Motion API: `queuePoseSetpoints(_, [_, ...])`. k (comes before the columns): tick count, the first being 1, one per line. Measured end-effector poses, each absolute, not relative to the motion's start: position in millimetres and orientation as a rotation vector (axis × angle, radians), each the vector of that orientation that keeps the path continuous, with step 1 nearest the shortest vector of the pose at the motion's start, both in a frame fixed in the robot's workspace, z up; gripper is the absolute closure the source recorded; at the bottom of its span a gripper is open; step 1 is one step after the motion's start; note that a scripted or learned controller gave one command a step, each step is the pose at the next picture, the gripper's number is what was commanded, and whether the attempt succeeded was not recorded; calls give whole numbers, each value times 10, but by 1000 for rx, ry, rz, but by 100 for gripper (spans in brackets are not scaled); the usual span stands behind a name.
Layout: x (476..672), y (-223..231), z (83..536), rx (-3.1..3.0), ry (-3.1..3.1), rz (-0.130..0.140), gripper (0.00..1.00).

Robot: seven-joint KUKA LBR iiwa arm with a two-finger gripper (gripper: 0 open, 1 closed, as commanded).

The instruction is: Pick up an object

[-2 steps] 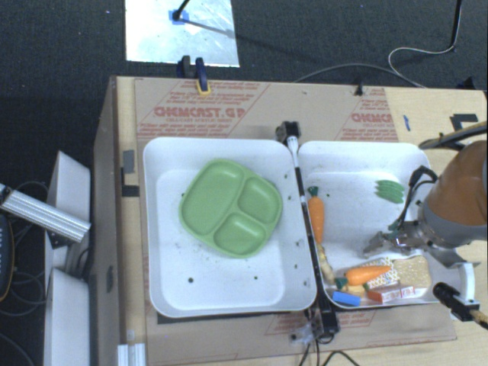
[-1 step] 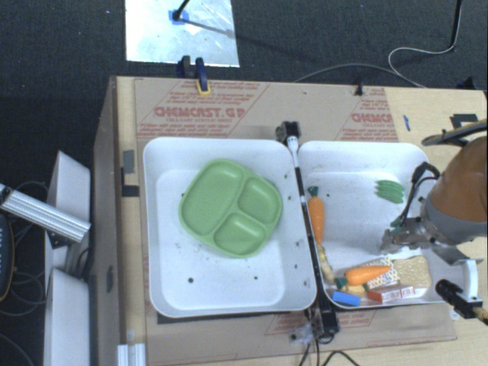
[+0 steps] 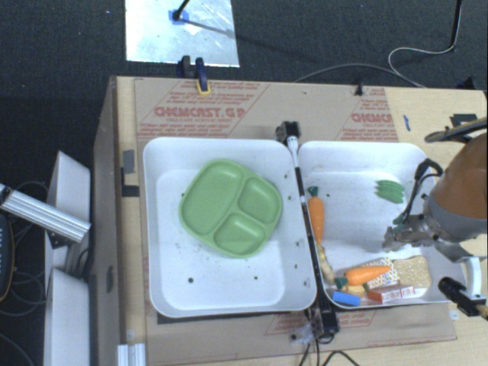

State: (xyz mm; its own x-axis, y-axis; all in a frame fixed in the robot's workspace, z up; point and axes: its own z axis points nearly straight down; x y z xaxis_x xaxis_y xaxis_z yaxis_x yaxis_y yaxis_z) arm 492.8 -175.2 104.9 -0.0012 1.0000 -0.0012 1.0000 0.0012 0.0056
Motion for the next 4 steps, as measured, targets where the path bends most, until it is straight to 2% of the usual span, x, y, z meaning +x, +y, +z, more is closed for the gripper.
queuePoseSetpoints(4, [4969, -1759, 1465, 2207, 2216, 14, 100])
